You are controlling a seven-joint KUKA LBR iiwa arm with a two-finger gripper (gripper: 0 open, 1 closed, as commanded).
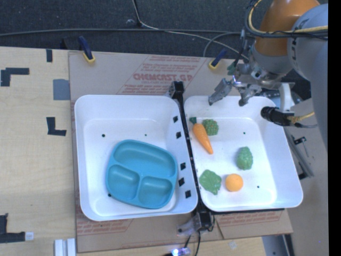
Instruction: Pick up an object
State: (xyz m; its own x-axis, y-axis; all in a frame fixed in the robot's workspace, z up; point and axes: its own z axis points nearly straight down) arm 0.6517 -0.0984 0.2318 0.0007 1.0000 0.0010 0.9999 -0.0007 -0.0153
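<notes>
In the right bin (277, 196) lie an orange carrot (202, 137), a small green broccoli piece (211, 127) touching its top, a green leafy piece (244, 158), another green broccoli (210, 181) and an orange ball (234, 182). My gripper (232, 93) hangs over the bin's far edge, above and behind the carrot. Its two fingers are spread apart with nothing between them.
The left bin (85, 121) holds a blue divided plate (141, 174). A black divider (183, 143) runs between the bins. Clamps (87, 52) pin the cardboard sheet at the back. A cable (160, 28) crosses the dark backdrop.
</notes>
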